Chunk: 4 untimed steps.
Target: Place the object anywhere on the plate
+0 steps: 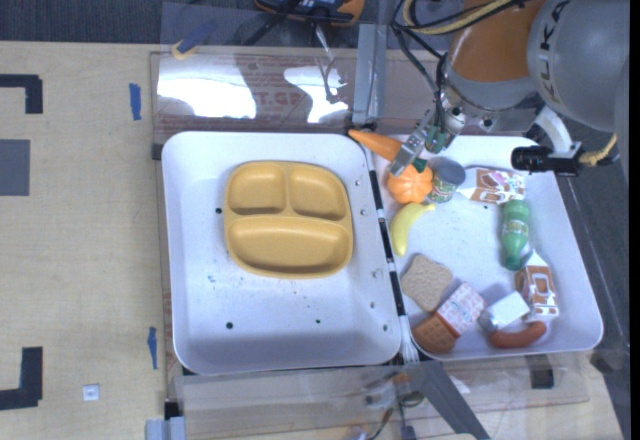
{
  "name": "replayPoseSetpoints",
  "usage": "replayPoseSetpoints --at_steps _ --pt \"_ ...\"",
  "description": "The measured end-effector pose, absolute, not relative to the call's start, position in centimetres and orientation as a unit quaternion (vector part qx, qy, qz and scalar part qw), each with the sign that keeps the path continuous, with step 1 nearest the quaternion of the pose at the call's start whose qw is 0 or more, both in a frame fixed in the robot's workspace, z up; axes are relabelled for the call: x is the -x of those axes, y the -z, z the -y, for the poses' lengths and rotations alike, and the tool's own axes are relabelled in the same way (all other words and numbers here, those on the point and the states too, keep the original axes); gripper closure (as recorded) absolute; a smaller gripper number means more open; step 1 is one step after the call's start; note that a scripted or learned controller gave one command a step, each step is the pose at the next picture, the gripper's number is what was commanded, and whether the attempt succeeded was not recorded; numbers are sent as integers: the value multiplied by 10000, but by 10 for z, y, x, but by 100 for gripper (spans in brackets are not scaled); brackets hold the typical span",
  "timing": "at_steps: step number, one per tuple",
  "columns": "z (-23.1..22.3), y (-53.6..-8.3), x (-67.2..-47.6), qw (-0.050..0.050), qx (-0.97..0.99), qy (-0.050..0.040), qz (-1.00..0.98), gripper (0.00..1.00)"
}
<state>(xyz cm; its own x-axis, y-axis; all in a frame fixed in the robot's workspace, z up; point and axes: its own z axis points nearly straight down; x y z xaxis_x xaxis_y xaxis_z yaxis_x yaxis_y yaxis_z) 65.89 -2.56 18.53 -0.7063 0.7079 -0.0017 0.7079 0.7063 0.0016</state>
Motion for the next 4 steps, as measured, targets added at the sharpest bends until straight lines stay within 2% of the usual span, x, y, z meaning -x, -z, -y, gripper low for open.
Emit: replayPoseSetpoints --at_steps 1,2,3,4 --pt "28 -188 -634 -17 -4828 6 -8757 100" --pt "30 -346 -618 19 -6060 -2 -7955 100" --pt "-61 -298 -593 -11 -6082 11 -7938 100" --pt "-94 -215 -602 -15 -4919 9 -8707 100"
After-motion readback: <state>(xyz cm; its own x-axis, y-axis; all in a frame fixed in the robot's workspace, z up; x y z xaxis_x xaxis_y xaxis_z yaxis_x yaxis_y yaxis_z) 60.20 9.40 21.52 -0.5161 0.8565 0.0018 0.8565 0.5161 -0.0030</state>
